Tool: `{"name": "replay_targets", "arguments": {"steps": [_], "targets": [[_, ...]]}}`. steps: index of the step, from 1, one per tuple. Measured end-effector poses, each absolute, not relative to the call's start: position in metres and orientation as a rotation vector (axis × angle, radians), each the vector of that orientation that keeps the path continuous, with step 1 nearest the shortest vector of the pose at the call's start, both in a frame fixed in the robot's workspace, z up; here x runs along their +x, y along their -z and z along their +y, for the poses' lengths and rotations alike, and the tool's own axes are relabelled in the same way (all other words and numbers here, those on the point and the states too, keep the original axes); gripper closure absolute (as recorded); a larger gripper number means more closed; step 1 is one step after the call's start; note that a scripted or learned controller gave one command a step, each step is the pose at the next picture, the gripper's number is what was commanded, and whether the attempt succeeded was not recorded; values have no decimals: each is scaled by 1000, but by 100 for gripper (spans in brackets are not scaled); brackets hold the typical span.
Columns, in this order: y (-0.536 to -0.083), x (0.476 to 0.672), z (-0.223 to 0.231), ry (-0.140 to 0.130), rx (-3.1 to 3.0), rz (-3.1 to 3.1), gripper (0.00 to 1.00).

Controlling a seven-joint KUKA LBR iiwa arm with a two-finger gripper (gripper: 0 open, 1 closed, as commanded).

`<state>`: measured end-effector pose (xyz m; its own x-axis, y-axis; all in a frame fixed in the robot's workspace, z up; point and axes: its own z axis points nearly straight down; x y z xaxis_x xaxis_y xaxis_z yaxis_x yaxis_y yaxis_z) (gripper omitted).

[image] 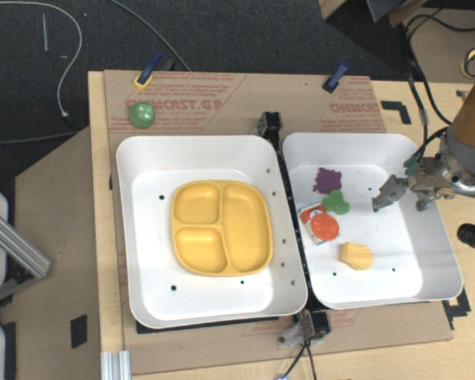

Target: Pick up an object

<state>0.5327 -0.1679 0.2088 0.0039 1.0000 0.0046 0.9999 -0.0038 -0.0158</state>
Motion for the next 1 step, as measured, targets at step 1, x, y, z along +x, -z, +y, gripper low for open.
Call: {"name": "replay_targets", "arguments": {"steps": [1], "targets": [[-216, 536, -167, 0, -2220, -2220, 0]]}}
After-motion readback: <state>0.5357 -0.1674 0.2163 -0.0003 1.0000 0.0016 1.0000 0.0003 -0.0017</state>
